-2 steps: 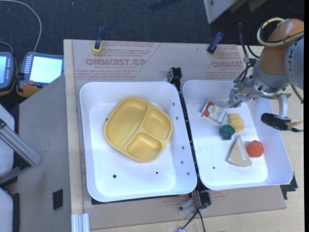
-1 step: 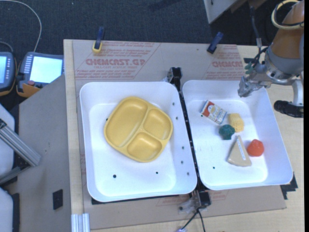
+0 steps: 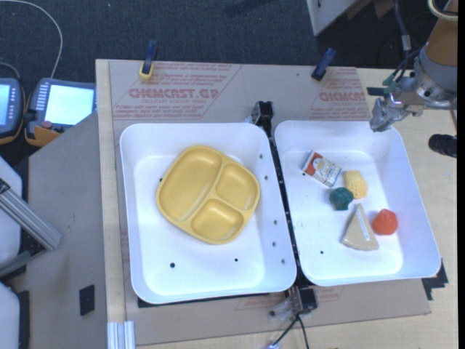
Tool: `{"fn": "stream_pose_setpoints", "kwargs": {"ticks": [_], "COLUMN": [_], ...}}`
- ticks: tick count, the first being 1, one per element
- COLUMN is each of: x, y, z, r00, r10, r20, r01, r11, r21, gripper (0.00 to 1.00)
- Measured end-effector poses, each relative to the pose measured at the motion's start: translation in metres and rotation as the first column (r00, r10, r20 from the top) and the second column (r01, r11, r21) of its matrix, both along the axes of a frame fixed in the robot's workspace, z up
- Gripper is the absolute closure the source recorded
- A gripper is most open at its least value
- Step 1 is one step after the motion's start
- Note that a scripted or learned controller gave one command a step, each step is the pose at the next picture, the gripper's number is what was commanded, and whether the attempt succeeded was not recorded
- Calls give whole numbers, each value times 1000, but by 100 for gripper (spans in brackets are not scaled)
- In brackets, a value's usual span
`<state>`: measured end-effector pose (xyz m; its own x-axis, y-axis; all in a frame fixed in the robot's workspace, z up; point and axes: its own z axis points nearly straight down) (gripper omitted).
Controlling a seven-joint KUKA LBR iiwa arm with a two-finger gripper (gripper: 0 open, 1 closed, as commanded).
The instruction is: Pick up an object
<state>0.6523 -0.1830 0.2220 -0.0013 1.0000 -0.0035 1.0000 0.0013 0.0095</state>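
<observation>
Arm enters from upper right, grey wrist with orange band angled down-left. Gripper [image 3: 383, 116] hangs low at the far right of the frame, nothing visibly between its tips.

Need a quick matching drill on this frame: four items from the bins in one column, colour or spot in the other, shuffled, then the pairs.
Things:
1. plate
2. ball
3. wedge
4. packet

Descriptions:
A. red and white, nearest the right bin's far wall
B. yellow, three compartments, alone in the left bin
C. orange-red, round, close to the right bin's right wall
D. tan, triangular, just left of the ball

Pairs: 1-B, 2-C, 3-D, 4-A
</observation>
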Motion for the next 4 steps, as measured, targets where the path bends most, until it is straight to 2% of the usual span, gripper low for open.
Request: {"fn": "stream_pose_setpoints", "kwargs": {"ticks": [1, 2, 3, 4], "x": [1, -12, -8, -19], "y": [0, 48, 98, 146], "z": [-1, -5, -9, -14], "r00": [1000, 1000, 1000, 1000], "r10": [0, 3, 4, 4], "r20": [-6, -12, -11, -12], "r01": [0, -3, -4, -4], "r11": [1000, 1000, 1000, 1000], "r21": [1, 6, 6, 6], "gripper": [100, 100, 100, 100]}}
